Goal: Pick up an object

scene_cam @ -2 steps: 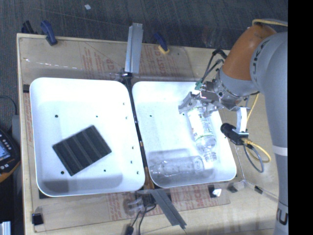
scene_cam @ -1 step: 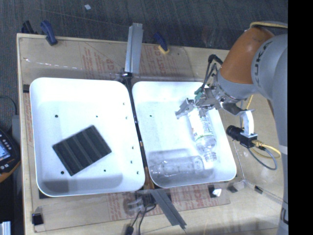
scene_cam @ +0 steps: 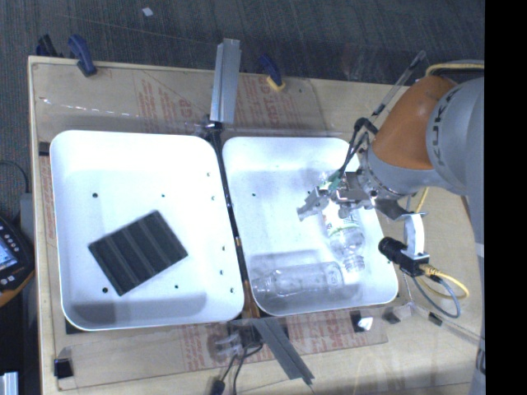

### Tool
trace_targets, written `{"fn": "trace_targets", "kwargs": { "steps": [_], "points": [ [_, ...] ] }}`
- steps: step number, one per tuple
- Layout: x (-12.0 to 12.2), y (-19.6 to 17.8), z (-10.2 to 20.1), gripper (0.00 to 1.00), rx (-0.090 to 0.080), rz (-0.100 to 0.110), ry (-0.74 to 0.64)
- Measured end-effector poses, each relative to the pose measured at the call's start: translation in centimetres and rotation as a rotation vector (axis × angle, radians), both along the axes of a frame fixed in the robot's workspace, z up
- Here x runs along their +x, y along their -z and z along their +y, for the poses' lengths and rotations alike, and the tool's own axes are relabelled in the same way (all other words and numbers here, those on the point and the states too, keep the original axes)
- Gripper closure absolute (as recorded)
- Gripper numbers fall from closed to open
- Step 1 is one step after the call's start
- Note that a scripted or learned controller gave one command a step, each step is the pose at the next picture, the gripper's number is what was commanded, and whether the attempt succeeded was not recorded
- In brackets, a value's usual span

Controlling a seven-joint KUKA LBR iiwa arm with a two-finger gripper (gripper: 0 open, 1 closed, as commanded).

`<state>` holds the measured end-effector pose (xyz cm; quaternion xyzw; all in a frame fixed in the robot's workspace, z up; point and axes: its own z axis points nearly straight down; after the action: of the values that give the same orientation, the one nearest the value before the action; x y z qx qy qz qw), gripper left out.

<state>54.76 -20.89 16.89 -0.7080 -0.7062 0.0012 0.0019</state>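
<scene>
Arm [scene_cam: 428, 138] reaches from the right over the right bin [scene_cam: 247, 163], its gripper [scene_cam: 329, 200] low near two clear bottles: one [scene_cam: 298, 281] lies along the near wall, a smaller one [scene_cam: 347, 245] just below the gripper. Whether it grips anything cannot be told. A dark ribbed slab [scene_cam: 137, 251] lies in the left bin [scene_cam: 74, 151]. No label is legible.

The grey arm [scene_cam: 457, 134] is reaching in from the right, its orange band [scene_cam: 408, 126] sitting just outside the right bin's [scene_cam: 280, 159] far right corner. The wrist is angling down and leftward over that bin's right half, carrying the gripper [scene_cam: 323, 202] (a small metallic cluster) above the bin's floor.
</scene>
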Motion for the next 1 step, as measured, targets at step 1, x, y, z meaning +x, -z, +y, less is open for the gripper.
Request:
{"fn": "trace_targets", "kwargs": {
  "steps": [1],
  "points": [
    [2.72, 7.47, 0.5, 0.0, 0.006, 0.004, 0.309]
  ]
}}
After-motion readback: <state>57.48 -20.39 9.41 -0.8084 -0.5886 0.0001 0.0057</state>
